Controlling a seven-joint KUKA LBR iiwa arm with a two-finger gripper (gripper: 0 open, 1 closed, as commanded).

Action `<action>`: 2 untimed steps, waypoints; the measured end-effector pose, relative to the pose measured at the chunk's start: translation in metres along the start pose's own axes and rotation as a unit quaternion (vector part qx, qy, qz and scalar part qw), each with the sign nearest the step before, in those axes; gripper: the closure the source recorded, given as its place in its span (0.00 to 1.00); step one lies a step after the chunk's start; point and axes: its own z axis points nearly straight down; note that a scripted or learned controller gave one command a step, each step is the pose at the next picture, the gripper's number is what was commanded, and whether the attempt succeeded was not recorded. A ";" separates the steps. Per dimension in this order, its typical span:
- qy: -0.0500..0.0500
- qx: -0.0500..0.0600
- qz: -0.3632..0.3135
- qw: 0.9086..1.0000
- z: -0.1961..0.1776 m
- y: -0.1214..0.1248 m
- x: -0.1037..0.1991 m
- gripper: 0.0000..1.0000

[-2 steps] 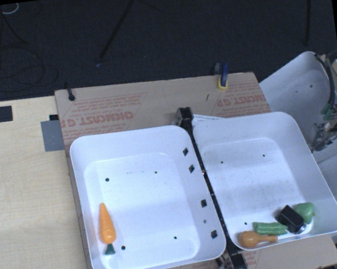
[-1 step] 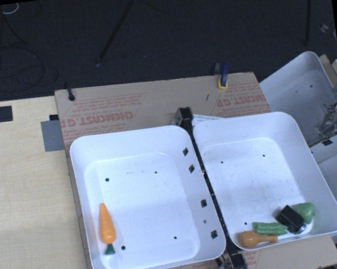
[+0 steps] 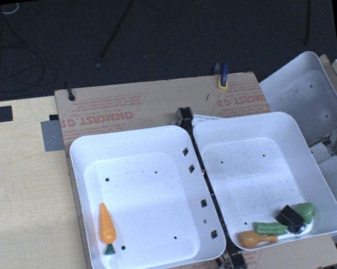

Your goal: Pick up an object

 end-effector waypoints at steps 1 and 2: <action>-0.001 -0.006 -0.005 1.000 -0.083 0.008 0.040 1.00; 0.000 0.000 0.000 1.000 -0.019 -0.007 0.001 1.00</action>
